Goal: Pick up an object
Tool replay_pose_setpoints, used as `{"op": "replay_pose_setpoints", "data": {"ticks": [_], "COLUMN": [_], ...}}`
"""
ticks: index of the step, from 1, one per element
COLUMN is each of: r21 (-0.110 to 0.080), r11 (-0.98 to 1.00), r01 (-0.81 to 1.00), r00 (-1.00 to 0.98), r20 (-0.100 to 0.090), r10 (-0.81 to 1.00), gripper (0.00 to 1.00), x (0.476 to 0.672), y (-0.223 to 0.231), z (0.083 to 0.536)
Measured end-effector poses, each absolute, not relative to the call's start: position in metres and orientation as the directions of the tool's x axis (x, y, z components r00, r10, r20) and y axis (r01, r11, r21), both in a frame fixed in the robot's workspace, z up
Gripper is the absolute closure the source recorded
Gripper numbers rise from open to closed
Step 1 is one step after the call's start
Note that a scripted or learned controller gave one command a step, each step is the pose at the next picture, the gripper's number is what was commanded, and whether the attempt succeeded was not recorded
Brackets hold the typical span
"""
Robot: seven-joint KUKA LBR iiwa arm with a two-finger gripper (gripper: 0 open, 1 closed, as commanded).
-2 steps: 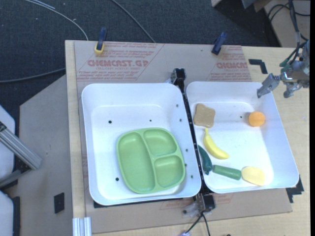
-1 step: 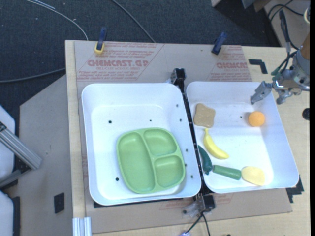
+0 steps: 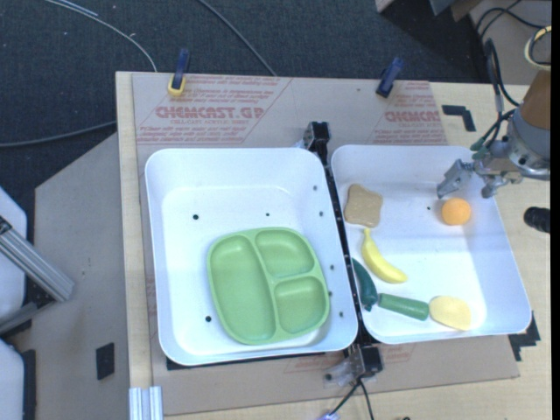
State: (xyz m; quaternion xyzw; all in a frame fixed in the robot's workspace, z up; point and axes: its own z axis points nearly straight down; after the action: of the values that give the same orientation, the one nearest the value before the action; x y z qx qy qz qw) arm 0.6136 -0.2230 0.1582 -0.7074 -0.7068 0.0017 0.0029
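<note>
Two shallow white plastic bins (image 3: 175, 191). Pale green divided plastic tray (image 3: 267, 283). Round orange ball (image 3: 455, 212). Tan toast-shaped slice (image 3: 363, 206). Curved yellow banana toy (image 3: 381, 264). Dark green cylindrical piece (image 3: 402, 305); pale yellow oval lump (image 3: 451, 312). Brown board, red lettering (image 3: 210, 112).

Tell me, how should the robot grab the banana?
Probably across the middle of the banana, coming straight down. It lies flat and slanted in the right bin, narrow across, with bare floor on both long sides for the gripper.

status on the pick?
Gripper over right bin, nothing between fingers. Orange ball just below it, on bin floor. Nothing blocking.
</note>
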Motion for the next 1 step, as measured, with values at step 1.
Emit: {"op": "replay_pose_setpoints", "data": {"ticks": [1], "r21": [-0.006], "r11": [0.0], "r01": [1.0], "r00": [0.0], "r20": [0.002], "r10": [1.0], "gripper": [0.0], "x": [0.6116], "y": [-0.2206], "z": [0.1153]}}
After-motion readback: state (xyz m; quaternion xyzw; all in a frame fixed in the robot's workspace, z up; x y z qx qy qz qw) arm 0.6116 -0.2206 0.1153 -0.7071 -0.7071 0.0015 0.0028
